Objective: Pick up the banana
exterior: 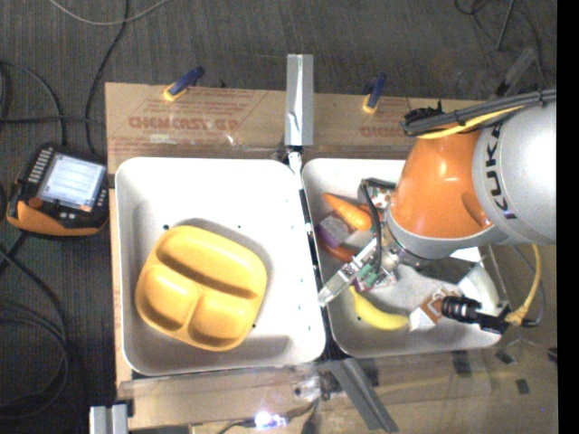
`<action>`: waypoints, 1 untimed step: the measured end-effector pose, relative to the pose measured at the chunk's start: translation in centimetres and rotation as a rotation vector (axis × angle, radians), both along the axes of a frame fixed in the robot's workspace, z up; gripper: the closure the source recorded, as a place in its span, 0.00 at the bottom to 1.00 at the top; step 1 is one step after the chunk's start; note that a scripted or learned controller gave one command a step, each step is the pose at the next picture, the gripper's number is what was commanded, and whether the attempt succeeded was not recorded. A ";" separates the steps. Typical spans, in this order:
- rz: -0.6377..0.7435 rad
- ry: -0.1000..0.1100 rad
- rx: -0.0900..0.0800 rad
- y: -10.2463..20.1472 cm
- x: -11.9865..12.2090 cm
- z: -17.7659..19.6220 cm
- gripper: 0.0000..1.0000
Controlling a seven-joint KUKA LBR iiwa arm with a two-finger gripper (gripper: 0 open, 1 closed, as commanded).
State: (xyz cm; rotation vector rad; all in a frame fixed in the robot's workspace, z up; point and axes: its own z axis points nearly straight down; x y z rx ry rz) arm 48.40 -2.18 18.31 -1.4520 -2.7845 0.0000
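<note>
The banana (378, 316) lies in the right bin (336, 328), half under the arm (452, 197); a carrot (348, 212) sits behind. The pincer (362, 277) hangs above it, its grip impossible to tell.

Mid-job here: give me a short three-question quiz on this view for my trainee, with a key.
1. True or false: the banana lies in the same bin as the yellow divided tray.
2. Which bin is the arm over? A) left bin B) right bin
3. Fill in: the orange carrot lies nearer the ____ edge of the picture than the banana does.

Key:
1. False; the tray sits in the left bin, the banana in the right bin.
2. B.
3. Top. The gripper is just above the banana in the picture; its grip state cannot be judged here.
</note>
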 end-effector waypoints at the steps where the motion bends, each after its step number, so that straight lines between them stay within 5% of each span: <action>1: -0.021 0.001 0.002 -1.0 0.0 0.0 0.00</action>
